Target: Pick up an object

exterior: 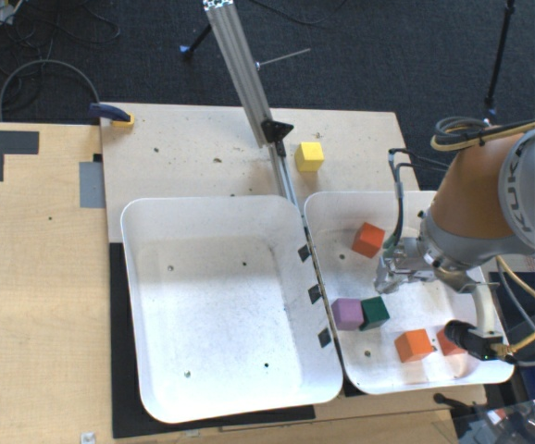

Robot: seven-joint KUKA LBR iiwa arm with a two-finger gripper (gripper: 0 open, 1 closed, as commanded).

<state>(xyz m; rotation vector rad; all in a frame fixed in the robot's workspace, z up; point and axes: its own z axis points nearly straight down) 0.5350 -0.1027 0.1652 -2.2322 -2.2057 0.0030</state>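
Where green block (375,313) sits, claw (390,279) hovers.

A yellow cube (310,155) sits on the counter (184,151) up and left of the pincer (392,276), beside a slanted aluminium rail (246,74), with a blue-handled clamp (112,114) farther left.

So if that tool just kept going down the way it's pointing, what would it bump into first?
Probably the green cube, which sits just below the tool beside the purple cube; depth is hard to judge, so it might meet the right bin floor instead.
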